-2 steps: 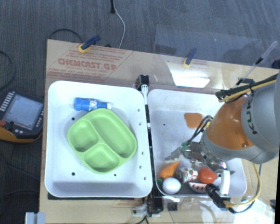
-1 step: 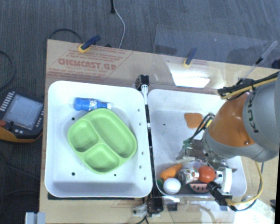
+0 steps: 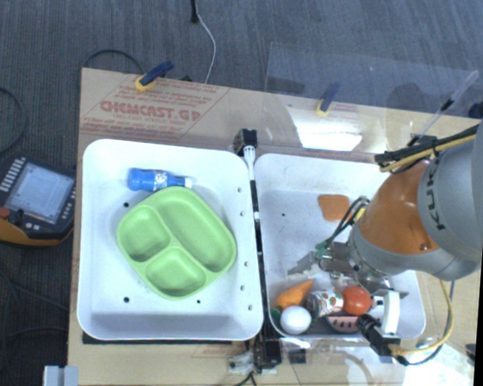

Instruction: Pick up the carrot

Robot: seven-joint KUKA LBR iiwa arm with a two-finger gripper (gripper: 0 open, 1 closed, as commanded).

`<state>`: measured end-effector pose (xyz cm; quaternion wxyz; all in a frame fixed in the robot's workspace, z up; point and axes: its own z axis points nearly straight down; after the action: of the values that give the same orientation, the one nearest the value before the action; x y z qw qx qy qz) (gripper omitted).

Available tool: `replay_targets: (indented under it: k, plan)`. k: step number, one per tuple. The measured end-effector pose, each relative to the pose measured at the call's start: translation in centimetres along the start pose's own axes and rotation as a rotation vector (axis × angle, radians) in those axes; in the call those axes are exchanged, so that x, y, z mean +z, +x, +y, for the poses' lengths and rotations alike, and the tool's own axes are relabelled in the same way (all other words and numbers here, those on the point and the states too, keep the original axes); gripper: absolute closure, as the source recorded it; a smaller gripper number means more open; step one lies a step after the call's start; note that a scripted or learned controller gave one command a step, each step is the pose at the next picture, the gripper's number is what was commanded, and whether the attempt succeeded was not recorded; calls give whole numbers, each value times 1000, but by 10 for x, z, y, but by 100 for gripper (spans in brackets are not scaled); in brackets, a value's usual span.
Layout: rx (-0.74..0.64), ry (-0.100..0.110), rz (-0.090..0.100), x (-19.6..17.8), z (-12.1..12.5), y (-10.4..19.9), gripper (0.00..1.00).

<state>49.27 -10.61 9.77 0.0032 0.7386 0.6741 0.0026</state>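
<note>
Orange carrot (image 3: 293, 294) just below-left of the gripper (image 3: 323, 261); jaw state unclear.

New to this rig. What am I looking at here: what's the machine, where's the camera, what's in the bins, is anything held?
One camera looks down at a slant on a bench with two shallow white bins. The grey robot arm with the orange band reaches in from the right. Its hand hangs low over the right white bin, just above the small orange carrot; whether it grips anything is hard to tell.

Beside the carrot, at that bin's near edge, lie a white ball, a red round tomato-like item and a small red-and-white item.

The left white bin holds a green three-compartment plastic plate and a blue bottle lying on its side.
</note>
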Motion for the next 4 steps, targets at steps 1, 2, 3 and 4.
replay_targets:
  k: [1,2,3,4]
  plan:
    - [130,-15,-6,7,-2,7,0]
    - [130,-14,-6,-1,-2,8,100]
    - [129,-11,-5,0,-2,8,0]
    - [127,-4,-5,-6,-3,9,100]
